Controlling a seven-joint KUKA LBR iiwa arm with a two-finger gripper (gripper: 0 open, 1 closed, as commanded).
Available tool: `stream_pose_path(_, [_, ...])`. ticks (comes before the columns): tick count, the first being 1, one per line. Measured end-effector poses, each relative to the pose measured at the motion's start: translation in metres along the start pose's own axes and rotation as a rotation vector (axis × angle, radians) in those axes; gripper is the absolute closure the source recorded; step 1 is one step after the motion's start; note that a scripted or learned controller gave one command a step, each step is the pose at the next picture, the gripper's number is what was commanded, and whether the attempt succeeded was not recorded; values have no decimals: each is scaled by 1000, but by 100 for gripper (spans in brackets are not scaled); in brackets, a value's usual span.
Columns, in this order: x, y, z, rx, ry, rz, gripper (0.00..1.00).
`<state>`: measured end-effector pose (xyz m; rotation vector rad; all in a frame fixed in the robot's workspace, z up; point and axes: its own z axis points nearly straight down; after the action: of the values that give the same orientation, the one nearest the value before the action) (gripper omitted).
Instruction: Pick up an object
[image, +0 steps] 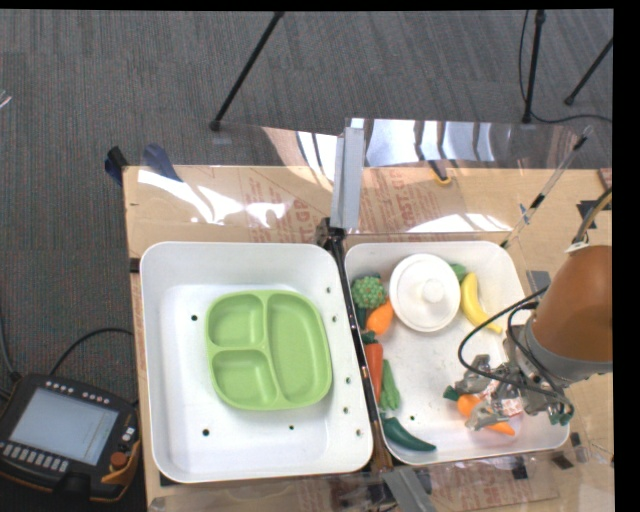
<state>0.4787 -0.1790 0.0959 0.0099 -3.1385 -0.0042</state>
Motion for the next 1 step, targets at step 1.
stream_pose_path(1, [-38,37,-8,0,-4,27,100])
